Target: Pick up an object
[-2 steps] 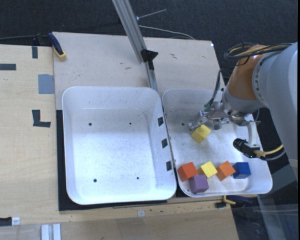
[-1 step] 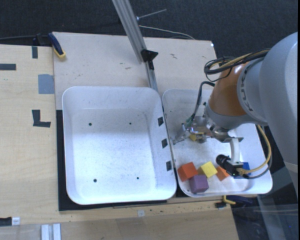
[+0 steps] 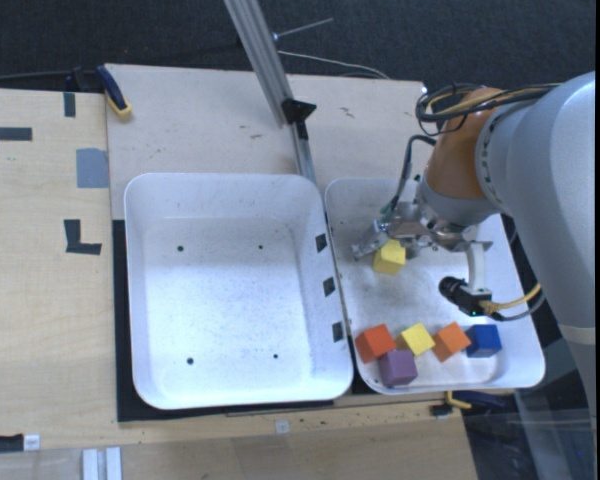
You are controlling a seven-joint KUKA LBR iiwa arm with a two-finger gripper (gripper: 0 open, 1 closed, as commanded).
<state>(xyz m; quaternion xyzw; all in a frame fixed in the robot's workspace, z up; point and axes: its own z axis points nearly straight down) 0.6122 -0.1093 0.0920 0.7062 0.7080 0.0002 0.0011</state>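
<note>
Along the bottom rim of the right shallow white bin [image 3: 520, 373], low in the frame: a purple cube [image 3: 398, 367], with an orange cube [image 3: 375, 341] just up-left of it, a small yellow cube [image 3: 417, 339] next, a second orange cube [image 3: 451, 341], then a blue cube [image 3: 484, 339] at the right end of the row. Higher in the same bin, right of centre frame: a larger yellow block [image 3: 389, 258], apart from the row. Directly above it, the two-finger gripper [image 3: 388, 240], its metal tips spread partly open and straddling the block's top; could not tell whether actually clamped on. Left of centre: the larger left white bin [image 3: 145, 298]. Upper right: the grey arm with its orange band [image 3: 458, 158]. Top centre: a slanted aluminium post [image 3: 260, 43].
</note>
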